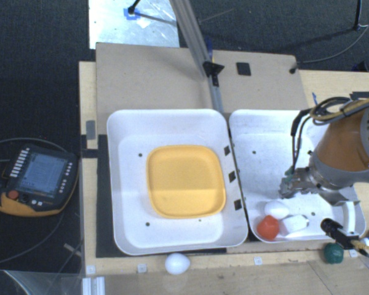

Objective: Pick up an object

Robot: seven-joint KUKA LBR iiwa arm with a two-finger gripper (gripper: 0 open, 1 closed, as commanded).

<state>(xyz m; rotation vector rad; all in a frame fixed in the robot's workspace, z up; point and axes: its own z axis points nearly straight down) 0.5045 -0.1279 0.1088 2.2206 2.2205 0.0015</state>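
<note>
Two shallow white plastic bins sit side by side on the bench. The left bin [126,165] holds one thing — a square yellow plastic plate [186,180] with rounded corners, lying flat in its middle, well apart from the gripper [293,184], which hangs over the right bin [258,134]. Whether its jaws are apart or together I cannot tell; the grey wrist and orange band hide them from above.

The right bin holds three small things, all clustered at its near edge just below the gripper: one red round ball [268,227], one white egg-shaped object [276,210] touching the ball from above, and one white oblong piece [295,224] just beside both. None of them sits between the jaws.

Outside the bins — one more white egg-shaped object [177,263] lies on the bench front, far from the gripper.
</note>
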